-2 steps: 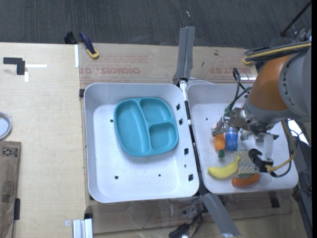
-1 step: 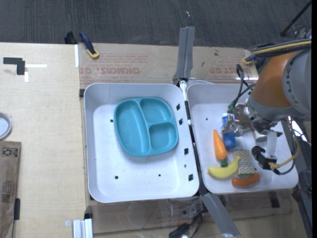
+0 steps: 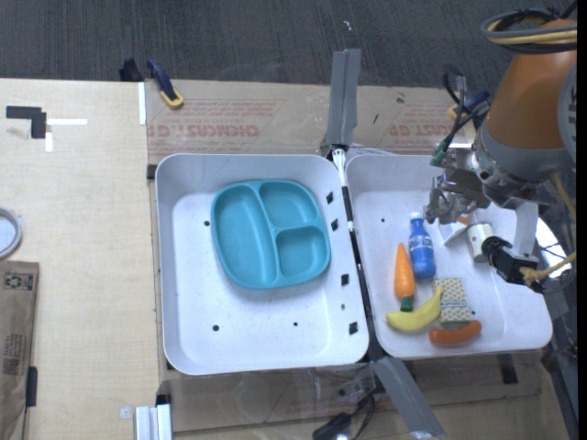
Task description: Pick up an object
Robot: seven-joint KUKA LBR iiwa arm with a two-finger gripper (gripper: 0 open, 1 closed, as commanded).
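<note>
The right bin holds a blue bottle with a white cap, an orange carrot, a yellow banana, a patterned sponge block and a red sausage-shaped toy. A small white piece lies just right of the bottle. My gripper hangs over the upper part of the right bin, just above and to the right of the bottle's cap. Nothing shows between its dark fingers, and their spread is too murky to judge.
The left bin holds a teal divided plate. A grey divider post rises between the bins at the back. A clamp lies on the bench at upper left, a tape roll at the far left edge.
</note>
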